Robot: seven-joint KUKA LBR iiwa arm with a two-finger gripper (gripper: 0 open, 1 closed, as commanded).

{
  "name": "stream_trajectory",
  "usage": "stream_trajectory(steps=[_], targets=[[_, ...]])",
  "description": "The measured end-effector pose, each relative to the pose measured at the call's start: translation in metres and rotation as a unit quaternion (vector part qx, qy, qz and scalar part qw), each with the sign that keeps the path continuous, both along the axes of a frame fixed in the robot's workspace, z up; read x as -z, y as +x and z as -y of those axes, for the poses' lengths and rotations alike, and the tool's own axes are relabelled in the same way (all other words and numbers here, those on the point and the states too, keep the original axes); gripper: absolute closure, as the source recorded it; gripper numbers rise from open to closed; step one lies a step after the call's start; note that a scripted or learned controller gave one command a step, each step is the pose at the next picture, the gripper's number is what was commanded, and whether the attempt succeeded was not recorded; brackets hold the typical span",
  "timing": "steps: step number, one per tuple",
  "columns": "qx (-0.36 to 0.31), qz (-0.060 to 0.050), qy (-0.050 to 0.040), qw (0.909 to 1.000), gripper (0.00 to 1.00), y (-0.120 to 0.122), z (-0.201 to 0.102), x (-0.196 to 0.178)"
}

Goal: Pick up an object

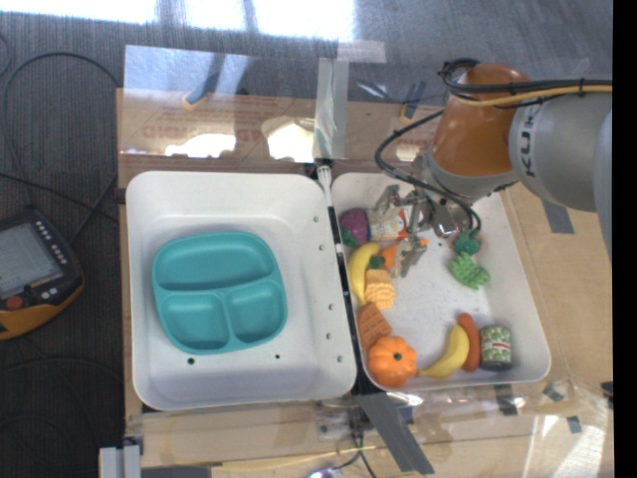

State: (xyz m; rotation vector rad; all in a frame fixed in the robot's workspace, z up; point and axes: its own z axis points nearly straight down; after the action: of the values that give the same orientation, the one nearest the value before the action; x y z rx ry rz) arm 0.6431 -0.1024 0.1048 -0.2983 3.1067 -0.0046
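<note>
My gripper (416, 225) hangs over the back part of the right bin (528, 297), its fingers spread open and nothing held between them. Just below it lie a small orange carrot (409, 255) and a white and red item (390, 229). A purple eggplant (353, 226) sits to its left by the bin wall. A green leafy piece (467, 267) lies to its right. Further forward are a yellow banana (362, 261), a corn cob (379, 290), a brown waffle piece (373, 322), an orange pumpkin (391, 360), a second banana (449, 353), a red sausage (470, 338) and a green can (496, 348).
The left bin (149, 366) holds a teal divided plate (219, 289). A ridge separates the two bins (338, 287). The arm's orange band (478, 132) and grey body reach in from the right over the back of the right bin.
</note>
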Motion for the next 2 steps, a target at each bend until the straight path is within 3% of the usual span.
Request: stream_trajectory(steps=[1,2], targets=[[0.043,-0.002,0.0003,0.9991,0.00,-0.050,-0.005,0.014],[0.184,0.001,0.0026,0.9829,0.00,-0.114,-0.004,0.013]])
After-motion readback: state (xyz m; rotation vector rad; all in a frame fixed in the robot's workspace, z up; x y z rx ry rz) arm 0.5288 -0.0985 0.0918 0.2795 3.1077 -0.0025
